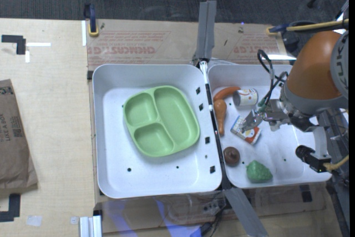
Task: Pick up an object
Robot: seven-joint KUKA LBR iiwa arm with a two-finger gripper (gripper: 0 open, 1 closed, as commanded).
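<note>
In the right bin [288, 172] lie an orange carrot [222, 111], a small white can [246, 97], a flat colourful packet [246, 129], a brown round piece [231, 155] and a green lump [258, 171]. My gripper [256, 119] hangs low over the packet's upper right edge, just below the can. The arm's grey wrist and orange band [313, 72] come in from the right. Whether anything sits between the gripper's tips is hidden at this size.
The left bin [111, 175] holds a light green divided plate [161, 120]. A grey divider bar [206, 30] stands behind the bins' shared wall. Cardboard lies behind the bins, and a brown paper bag [14, 136] rests on the bench at far left.
</note>
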